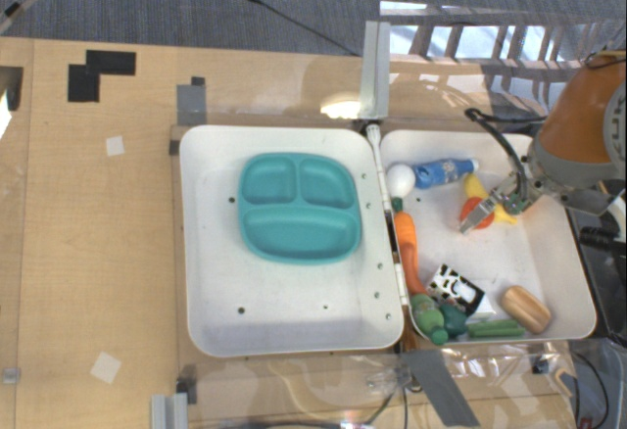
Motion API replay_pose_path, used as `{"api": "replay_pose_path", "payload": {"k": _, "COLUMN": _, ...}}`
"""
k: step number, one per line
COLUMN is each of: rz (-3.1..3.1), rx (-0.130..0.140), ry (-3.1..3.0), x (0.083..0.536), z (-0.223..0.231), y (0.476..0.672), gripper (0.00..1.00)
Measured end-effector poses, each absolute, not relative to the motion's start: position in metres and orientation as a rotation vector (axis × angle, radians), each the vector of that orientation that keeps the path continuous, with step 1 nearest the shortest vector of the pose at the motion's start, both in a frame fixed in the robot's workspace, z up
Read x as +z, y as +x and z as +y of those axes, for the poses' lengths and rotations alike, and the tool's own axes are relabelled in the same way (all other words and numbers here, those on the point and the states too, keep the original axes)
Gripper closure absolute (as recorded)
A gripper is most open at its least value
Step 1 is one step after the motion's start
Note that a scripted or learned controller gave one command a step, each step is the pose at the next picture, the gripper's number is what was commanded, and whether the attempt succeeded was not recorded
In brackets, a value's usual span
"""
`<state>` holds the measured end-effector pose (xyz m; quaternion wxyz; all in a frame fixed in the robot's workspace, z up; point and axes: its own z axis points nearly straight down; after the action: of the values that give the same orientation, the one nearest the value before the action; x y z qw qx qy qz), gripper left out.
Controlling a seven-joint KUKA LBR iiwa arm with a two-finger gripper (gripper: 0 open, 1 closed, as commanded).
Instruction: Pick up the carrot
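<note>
Two white bins sit on the desk, and the carrot lies untouched along the right bin's left wall, the end effector poised well apart, its grip unreadable.

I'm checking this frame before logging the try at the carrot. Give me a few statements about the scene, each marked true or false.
1. The carrot lies in the right bin, along its left wall. True.
2. The teal plate sits in the right bin. False: it sits in the left bin.
3. The gripper is over the carrot. False: it is in the right bin, well to the carrot's right, near a yellow toy.
4. A white egg lies just beyond the carrot's top end. True.
5. The blue bottle stands upright. False: it lies on its side.
</note>
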<state>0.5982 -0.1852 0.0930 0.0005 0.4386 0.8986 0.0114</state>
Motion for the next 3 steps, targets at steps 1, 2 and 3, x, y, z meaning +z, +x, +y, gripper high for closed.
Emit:
{"api": "replay_pose_path", "payload": {"k": 1, "rz": 2.751, "rx": 0.008, "ry": 1.505, "x": 0.087, "z": -0.2, "y": 0.634, "gripper": 0.0}}
{"api": "replay_pose_path", "payload": {"k": 2, "rz": 2.751, "rx": 0.011, "ry": 1.496, "x": 0.102, "z": -0.201, "y": 0.637, "gripper": 1.0}}
{"api": "replay_pose_path", "payload": {"k": 3, "rz": 2.456, "rx": 0.008, "ry": 1.942, "x": 0.17, "z": -0.176, "y": 0.672, "gripper": 1.0}}
